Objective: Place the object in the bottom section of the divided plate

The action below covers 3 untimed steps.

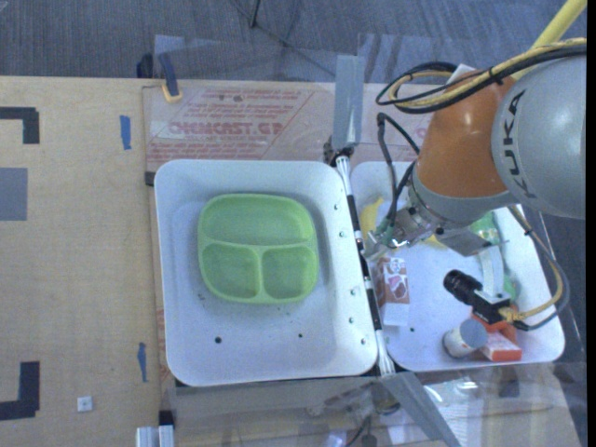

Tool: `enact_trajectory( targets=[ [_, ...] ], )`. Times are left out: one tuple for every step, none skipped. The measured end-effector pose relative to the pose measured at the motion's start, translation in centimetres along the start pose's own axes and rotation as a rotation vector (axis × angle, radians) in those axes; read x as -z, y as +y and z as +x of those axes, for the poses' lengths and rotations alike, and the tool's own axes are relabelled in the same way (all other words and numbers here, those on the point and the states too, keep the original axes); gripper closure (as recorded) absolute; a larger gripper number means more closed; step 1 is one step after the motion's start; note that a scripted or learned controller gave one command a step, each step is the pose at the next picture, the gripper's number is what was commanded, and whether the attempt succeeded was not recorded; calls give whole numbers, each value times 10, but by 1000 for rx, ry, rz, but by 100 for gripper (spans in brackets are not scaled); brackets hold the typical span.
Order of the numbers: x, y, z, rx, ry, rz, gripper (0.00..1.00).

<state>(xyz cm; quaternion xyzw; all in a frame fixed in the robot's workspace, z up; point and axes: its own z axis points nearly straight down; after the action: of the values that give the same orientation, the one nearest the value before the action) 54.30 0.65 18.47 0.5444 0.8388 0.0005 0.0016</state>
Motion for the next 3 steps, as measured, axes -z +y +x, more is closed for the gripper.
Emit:
enact_trajectory(
  targets=[
    [39,84,66,66,1,0,100],
    [0,38,33,45,2,3,100],
    [25,8,66,-50,3,5,100]
  ],
)
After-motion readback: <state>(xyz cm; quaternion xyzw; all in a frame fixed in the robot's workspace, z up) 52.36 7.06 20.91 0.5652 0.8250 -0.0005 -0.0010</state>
